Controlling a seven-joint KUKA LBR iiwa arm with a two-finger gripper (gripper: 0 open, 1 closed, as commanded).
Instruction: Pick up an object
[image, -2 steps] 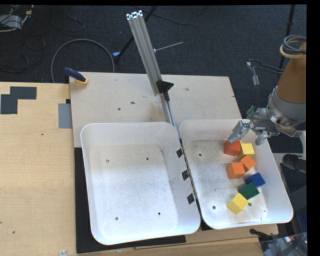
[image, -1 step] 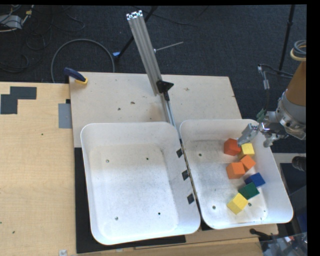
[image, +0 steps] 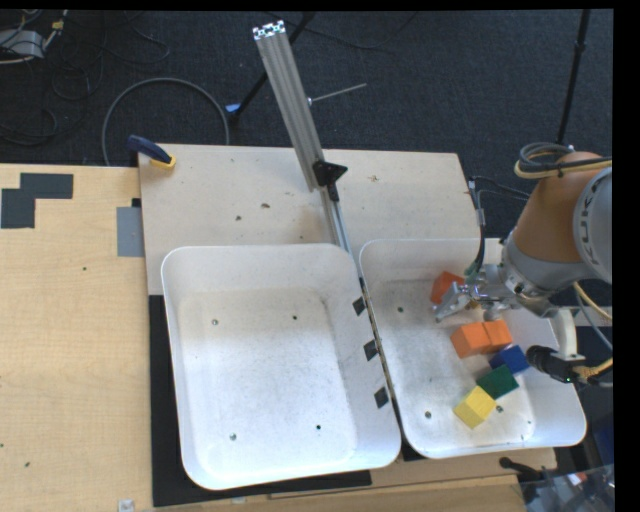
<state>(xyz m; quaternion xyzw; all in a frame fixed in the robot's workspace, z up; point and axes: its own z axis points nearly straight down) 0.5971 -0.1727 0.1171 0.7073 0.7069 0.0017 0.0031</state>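
In the camera view, the right bin (image: 430, 440) holds five small blocks clustered right of centre in the frame. One red-orange block (image: 445, 287) sits highest, touching or just beside the gripper (image: 452, 305). Below it lies one larger orange block (image: 481, 337), then one blue block (image: 509, 358), one dark green block (image: 497, 381) and one yellow block (image: 475, 406), strung down toward the bin's lower right. The blue, green and yellow blocks lie close together, touching or nearly so.

The gripper, metallic and small, hangs low over the bin between the red-orange and the orange block. How far its fingers are apart cannot be told, and no block is seen between them. The grey arm (image: 560, 235) enters from the right edge.

The left bin (image: 190, 300) lies at centre left, its rim touching the right bin's rim. The right bin's left half is bare floor, while the blocks stand nearer its right wall.
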